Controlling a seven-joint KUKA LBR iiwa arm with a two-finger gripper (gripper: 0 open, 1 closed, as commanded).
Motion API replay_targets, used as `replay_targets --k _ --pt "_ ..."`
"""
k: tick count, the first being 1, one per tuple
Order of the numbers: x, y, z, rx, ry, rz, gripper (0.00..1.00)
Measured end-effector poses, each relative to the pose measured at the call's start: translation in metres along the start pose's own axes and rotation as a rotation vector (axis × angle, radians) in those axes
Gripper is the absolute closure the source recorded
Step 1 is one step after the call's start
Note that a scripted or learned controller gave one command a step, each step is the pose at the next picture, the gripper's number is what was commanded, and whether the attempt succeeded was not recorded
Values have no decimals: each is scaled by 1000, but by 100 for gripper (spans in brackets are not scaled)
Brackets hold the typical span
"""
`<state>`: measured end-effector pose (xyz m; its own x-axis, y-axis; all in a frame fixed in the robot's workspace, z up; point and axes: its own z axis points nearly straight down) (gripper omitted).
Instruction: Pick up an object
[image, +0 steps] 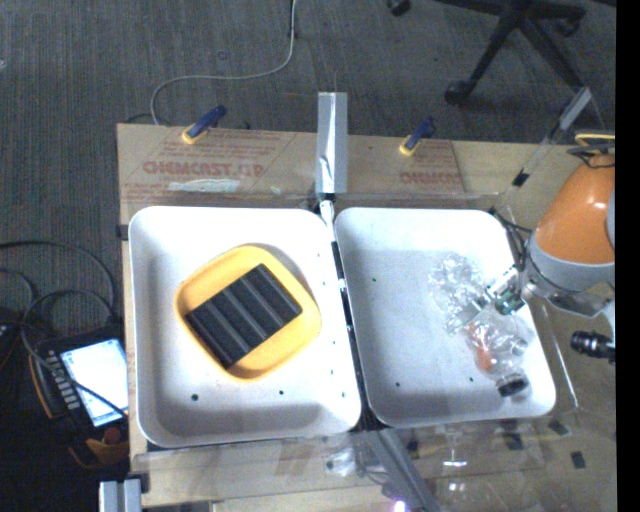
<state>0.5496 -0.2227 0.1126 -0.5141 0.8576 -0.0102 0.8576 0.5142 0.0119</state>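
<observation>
In the right bin (400, 380), a crumpled clear plastic piece (452, 278) lies right of centre. Just below it is a clear plastic item with an orange part (488, 348) and a dark cap (512, 383) near the bin's front right corner. My gripper (503, 297) reaches in from the right, low over the bin, between these two clear items and touching or nearly touching them. The orange band of the arm (580, 220) hangs above the bin's right rim. A yellow pad with a black ribbed top (246, 310) lies in the middle of the left bin (160, 400).
A raised divider (340, 290) separates the two bins. A cardboard sheet (230, 160) with two clamps lies behind them. Cables and a small device (85, 375) sit on the floor at the left.
</observation>
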Motion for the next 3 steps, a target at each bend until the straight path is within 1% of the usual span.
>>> replay_targets --k 1,2,3 --pt "1 50 7 -18 -28 14 0" --pt "1 69 7 -15 -26 -23 0" --pt "-1 75 7 -11 -26 -70 0"
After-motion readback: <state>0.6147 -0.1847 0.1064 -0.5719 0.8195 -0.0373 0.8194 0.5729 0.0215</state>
